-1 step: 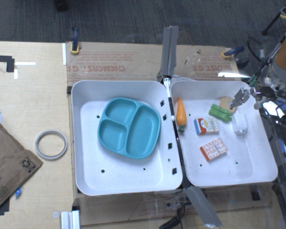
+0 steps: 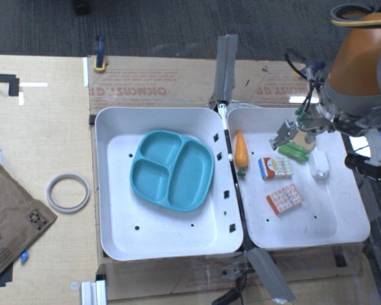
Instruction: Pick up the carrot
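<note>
The orange carrot (image 2: 240, 150) lies lengthwise in the right bin (image 2: 317, 234), close against its left wall, tip toward the back. My gripper (image 2: 296, 136) hangs over the back of that bin, well right of the carrot and apart from it. Its fingers look open, with a grey fingertip (image 2: 284, 135) showing on the left and nothing held between them. A green object (image 2: 294, 151) lies just below the gripper.
The right bin also holds a small white and blue carton (image 2: 275, 167), a red patterned carton (image 2: 284, 199) and a white object (image 2: 319, 164). In the left bin (image 2: 114, 221) sits a teal divided plate (image 2: 171, 169). A tape ring (image 2: 68, 192) lies on the bench at left.
</note>
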`<move>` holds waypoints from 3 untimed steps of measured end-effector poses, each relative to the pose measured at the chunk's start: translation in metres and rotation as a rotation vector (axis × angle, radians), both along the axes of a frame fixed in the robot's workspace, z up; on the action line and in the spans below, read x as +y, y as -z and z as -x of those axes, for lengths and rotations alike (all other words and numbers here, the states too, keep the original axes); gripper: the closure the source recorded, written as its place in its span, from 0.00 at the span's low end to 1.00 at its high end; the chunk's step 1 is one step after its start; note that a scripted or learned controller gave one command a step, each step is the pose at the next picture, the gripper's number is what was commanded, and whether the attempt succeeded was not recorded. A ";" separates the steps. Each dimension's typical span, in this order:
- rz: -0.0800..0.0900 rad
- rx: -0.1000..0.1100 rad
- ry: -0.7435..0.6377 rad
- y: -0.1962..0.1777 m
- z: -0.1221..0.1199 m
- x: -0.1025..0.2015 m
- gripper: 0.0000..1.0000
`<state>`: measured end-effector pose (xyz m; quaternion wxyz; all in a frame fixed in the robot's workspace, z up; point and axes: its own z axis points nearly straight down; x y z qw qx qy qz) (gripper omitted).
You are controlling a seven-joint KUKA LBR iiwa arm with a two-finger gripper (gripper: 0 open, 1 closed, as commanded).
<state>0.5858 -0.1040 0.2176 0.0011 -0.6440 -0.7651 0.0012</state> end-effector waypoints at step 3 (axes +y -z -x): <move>-0.001 0.001 -0.375 0.020 0.010 0.086 1.00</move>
